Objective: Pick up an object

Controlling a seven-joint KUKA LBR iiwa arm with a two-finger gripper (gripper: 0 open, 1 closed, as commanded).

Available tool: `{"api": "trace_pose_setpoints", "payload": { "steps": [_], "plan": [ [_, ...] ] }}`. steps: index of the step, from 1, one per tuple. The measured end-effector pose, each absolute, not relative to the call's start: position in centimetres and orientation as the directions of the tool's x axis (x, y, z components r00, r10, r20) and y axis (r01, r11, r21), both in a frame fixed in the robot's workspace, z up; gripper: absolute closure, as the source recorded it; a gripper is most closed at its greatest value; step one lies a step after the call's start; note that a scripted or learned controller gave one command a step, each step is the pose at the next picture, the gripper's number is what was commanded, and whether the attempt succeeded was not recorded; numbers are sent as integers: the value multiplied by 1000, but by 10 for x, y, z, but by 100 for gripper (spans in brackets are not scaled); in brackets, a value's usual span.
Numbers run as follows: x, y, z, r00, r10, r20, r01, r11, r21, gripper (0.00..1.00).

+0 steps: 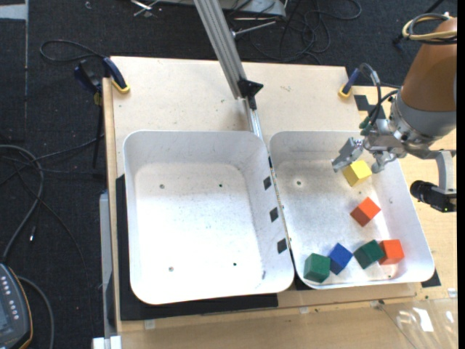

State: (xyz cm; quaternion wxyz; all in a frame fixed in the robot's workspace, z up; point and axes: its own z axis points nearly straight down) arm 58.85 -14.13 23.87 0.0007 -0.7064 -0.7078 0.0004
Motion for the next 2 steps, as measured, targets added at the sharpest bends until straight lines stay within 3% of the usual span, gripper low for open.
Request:
{"api": "trace_pose_setpoints", "payload": {
  "steps": [1, 2],
  "plan": [
    [579, -115, 188, -4, 1000, 1, 1000, 4, -6, 0],
    [569, -201, 146, 7, 1000, 0, 1000, -7, -4, 0]
  ]
}}
